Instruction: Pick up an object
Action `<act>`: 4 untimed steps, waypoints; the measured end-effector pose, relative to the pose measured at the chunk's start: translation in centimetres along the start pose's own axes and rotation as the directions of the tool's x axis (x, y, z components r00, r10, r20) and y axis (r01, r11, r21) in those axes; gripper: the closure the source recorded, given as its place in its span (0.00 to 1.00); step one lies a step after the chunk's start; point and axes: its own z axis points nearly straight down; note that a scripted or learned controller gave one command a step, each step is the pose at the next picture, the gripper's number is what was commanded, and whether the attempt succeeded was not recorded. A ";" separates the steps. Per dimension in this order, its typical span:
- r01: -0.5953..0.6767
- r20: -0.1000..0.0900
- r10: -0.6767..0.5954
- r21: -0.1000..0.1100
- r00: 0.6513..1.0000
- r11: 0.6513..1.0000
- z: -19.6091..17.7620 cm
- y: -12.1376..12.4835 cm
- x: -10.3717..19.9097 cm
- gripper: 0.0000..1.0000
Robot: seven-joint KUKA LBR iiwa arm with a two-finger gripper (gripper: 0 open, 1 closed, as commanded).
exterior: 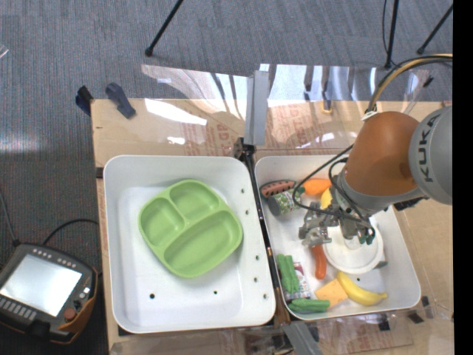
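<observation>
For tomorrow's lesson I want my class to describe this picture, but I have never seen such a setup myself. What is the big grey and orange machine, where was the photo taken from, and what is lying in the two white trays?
The machine is a robot arm, reaching in from the right. One camera, fixed above the bench, looks down at a slant. The arm's claw hangs over the right bin; whether it grips anything cannot be told from here. That bin holds toy food: a banana, a cheese wedge, a red piece, green pieces, something orange and a white dish. The left bin holds a green divided plate. A handheld control screen lies on the floor at the lower left.
</observation>
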 end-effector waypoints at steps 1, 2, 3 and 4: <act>-0.076 0.013 0.076 -0.001 0.997 0.997 -9.6 7.3 -3.3 1.00; -0.078 0.003 0.078 0.000 0.997 0.997 -10.0 7.2 -3.1 1.00; -0.199 0.003 0.199 0.002 0.980 0.980 -13.5 1.9 -4.9 1.00; 0.123 -0.006 -0.123 -0.001 0.992 0.992 -4.0 1.1 -2.7 1.00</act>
